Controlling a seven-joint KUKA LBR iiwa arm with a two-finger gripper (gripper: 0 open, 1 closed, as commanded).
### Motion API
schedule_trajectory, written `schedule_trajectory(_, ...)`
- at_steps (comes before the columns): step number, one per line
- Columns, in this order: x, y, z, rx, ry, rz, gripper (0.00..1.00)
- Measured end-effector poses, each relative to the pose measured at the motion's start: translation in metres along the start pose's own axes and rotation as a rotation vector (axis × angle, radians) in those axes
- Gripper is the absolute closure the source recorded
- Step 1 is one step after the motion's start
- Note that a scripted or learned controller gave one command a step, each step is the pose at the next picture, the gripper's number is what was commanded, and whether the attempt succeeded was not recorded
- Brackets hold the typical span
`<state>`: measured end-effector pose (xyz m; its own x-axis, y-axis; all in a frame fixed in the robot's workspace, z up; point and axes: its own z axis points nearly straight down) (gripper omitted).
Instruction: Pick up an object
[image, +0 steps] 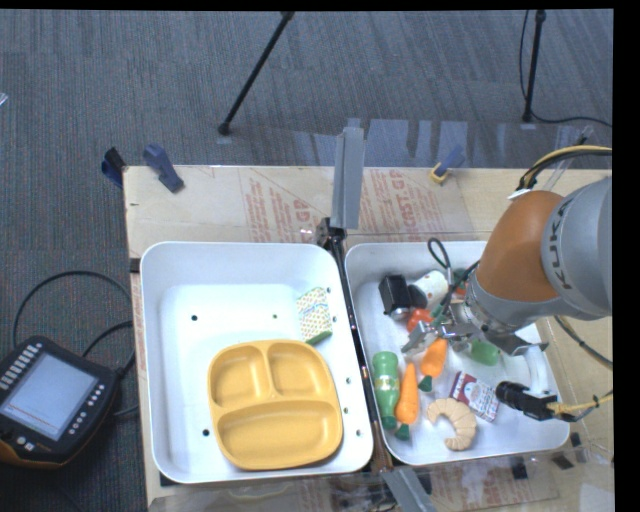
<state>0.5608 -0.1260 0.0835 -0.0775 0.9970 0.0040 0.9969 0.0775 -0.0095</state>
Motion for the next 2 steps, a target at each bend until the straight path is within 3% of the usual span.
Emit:
schedule_trajectory(1, -0.002, -0.002, -0.006, 0.007, 0.003, 0.008, 1.0)
schedule_trajectory(2, 0.064, 0.048, -0.105, -0.011, -0.003, -0.059, 1.0)
